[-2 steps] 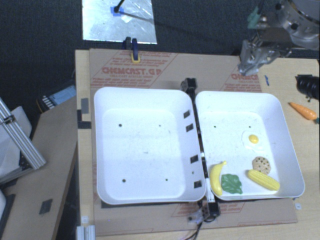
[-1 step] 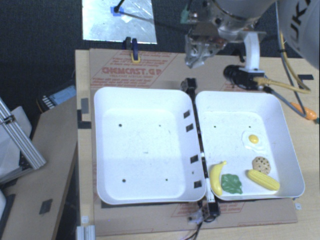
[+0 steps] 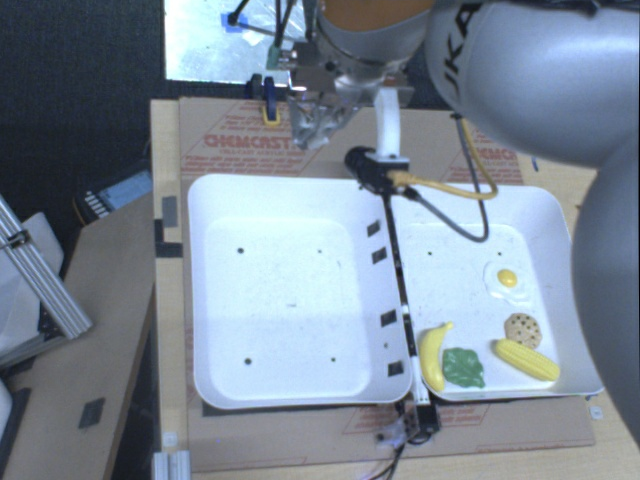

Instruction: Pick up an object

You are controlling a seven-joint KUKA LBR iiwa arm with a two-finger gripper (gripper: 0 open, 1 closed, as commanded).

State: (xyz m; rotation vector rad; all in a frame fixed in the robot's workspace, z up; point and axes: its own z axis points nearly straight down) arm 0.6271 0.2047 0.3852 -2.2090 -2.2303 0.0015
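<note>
One banana (image 3: 433, 356) lies lengthwise up-down; the hand's (image 3: 315, 128) state cannot be told.

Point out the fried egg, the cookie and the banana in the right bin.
fried egg (image 3: 506, 280), camera view, on the yellow yolk.
cookie (image 3: 522, 329), camera view, on the middle of its speckled top.
banana (image 3: 432, 356), camera view, on the middle of its curved body, beside the green leafy piece (image 3: 463, 367).

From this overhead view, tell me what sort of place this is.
Most likely a robotics lab's pick-up test bench. Two shallow white bins sit side by side on a board, toy food such as a banana and fried egg lies in the right one, and a grey arm looms overhead.
</note>
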